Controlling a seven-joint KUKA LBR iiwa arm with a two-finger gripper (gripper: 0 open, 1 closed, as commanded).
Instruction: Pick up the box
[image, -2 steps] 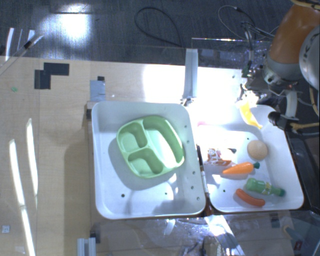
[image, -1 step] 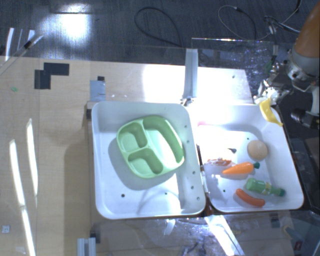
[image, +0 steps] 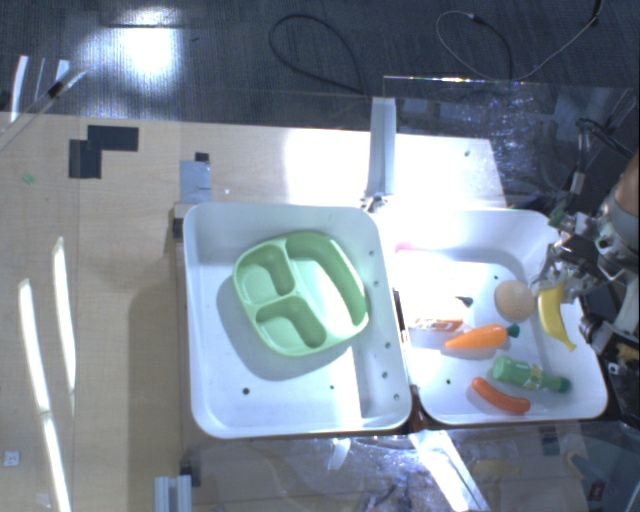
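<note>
End effector (image: 562, 262) above toy-filled right bin (image: 500, 412)

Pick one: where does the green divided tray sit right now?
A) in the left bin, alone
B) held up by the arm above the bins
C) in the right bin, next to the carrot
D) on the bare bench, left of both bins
A: the green divided tray lies flat on the floor of the left bin, while the carrot and the other small items lie in the right bin.
</note>
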